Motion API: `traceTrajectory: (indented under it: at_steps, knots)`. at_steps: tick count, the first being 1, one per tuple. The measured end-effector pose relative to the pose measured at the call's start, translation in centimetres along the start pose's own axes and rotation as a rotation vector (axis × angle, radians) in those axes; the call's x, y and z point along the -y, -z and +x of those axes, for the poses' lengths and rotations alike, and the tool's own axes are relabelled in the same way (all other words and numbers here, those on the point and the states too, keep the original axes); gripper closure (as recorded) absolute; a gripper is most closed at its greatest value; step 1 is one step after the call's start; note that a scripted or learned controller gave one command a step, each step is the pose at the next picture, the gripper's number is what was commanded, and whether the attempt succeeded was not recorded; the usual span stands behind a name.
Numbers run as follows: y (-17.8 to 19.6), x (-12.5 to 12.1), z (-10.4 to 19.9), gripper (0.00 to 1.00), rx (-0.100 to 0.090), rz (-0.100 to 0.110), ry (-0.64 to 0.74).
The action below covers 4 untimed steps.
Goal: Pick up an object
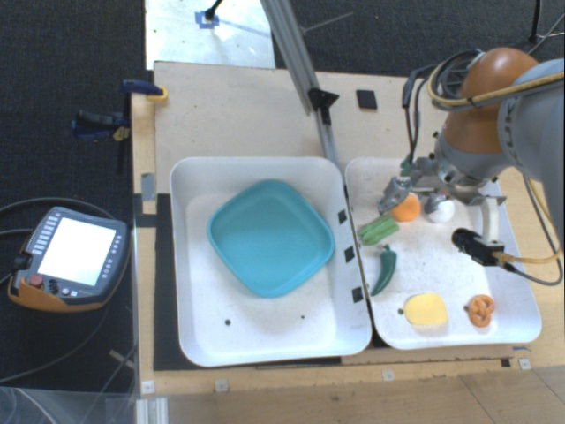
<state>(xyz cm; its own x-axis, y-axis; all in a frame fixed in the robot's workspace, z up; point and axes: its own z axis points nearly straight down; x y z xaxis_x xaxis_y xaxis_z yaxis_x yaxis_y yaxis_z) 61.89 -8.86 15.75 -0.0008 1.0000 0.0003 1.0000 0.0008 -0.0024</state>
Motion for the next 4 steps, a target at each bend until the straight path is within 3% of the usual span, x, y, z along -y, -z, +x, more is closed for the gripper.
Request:
traceTrajectory:
  at_steps: [2, 3, 4]
  knots:
    - [-6.8, 0.1, 0.3, 0.0, 0.0, -0.002, -0.001]
    - [-5.6, 0.0, 0.3, 1.0, 0.0, -0.004, -0.001]
    - [0.2, -0.9, 0.6, 1.0, 0.001, -0.008, 0.0]
